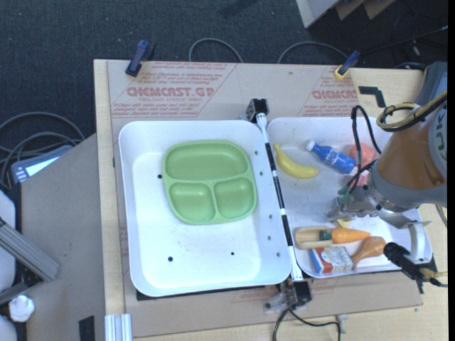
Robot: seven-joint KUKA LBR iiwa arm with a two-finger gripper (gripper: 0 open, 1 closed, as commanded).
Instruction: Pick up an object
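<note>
Arm: grey, with an orange band, reaching in from the right over the right bin.
Gripper: low in the right bin, just above the carrot; whether it is apart or together, I cannot tell.
Right bin: banana near the left wall, blue bottle beside it, a pink item behind; carrot, a wooden piece and a small box along the front.
Left bin: green tray with three compartments.
Desk: carries both bins side by side.
</note>
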